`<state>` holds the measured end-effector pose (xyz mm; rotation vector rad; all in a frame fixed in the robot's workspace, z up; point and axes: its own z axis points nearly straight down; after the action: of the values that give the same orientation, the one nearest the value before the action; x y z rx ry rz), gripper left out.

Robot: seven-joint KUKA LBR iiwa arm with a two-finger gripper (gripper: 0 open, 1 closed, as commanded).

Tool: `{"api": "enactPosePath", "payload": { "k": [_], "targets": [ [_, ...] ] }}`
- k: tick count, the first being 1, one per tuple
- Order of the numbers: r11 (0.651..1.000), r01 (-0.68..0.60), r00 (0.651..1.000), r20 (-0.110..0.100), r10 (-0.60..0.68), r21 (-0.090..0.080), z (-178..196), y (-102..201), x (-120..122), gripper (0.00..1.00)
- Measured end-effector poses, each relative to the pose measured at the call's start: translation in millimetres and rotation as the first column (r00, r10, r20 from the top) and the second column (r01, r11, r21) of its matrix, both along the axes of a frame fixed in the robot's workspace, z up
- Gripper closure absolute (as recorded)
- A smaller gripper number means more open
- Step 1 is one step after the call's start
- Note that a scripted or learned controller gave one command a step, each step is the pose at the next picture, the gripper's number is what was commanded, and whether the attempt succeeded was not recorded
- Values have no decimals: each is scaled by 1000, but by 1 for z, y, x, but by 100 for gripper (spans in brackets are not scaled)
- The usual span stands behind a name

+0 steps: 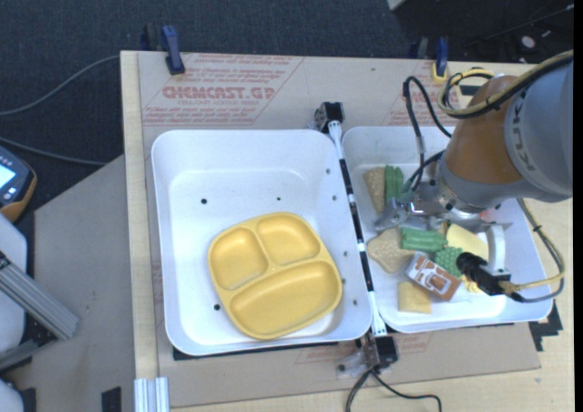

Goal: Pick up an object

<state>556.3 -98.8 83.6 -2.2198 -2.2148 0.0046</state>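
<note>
The right bin (524,310) holds a heap of toy food. A long green piece (393,182) lies beside a tan slice (374,186) near the bin's left wall. Lower down are a green block (422,239), a round tan piece (389,252), a brown and orange packet (434,277), a yellow wedge (414,299) and a pale yellow slab (465,241). My gripper (401,211) is low over the middle of the heap, just above the green block and right of the tan slice. The arm's wrist hides the objects behind it.
The left bin (182,173) holds a yellow divided plate (273,273) in its front half. A black clip and divider (346,191) run between the two bins. Cables (428,109) loop over the right bin's far side.
</note>
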Motion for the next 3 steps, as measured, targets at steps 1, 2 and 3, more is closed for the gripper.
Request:
{"api": "enactPosePath", "payload": {
  "k": [1, 2, 3],
  "targets": [
    [1000, -1, 1000, 2, 1, 0, 1, 2, -26, 0],
    [1000, -1, 1000, 3, 1, 0, 1, 1, -50, 0],
    [1000, -1, 1000, 5, 1, -1, 1, 2, -63, 0]
  ]
}}
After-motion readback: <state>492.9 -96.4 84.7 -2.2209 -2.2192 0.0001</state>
